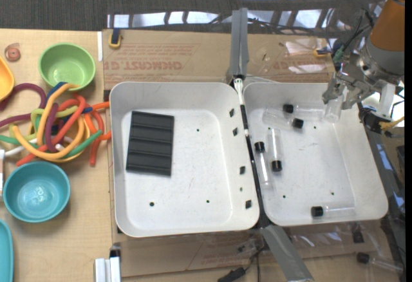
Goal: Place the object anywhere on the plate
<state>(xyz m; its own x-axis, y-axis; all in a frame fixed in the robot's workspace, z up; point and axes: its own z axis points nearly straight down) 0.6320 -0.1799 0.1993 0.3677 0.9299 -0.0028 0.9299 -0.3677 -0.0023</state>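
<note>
Reaching in from the right: grey arm (386, 49), orange band above the wrist, upper part cut off by the frame edge. Poised with the gripper (336, 99) over the far right corner of the right bin (370, 171), just inside its far rim. Hard to read there, with pale metal and cables against white plastic; whether the gripper is open or closed cannot be told, nor whether anything is in its hold.

Scattered on the right bin's floor: five clear tubes with black caps, the glassy bodies nearly lost against the white. One tube (288, 108) near the far edge, just beside the gripper's tip; a second (297, 123) close in front of it. Two more toward the left wall, one (259, 146) almost against that wall, the other (276, 165) just beside it, both lying roughly along the wall. The fifth tube (317, 211) along the near edge, close to the rim.

In the left bin (193, 226): black ribbed plate (150, 143), flat, near the left wall and well apart from every tube. Bare white floor to its right as far as the divide between bins. Beyond the left bin, on the bench: green bowl (67, 66), teal bowl (37, 192) and a tangle of coloured cords (55, 123).
</note>
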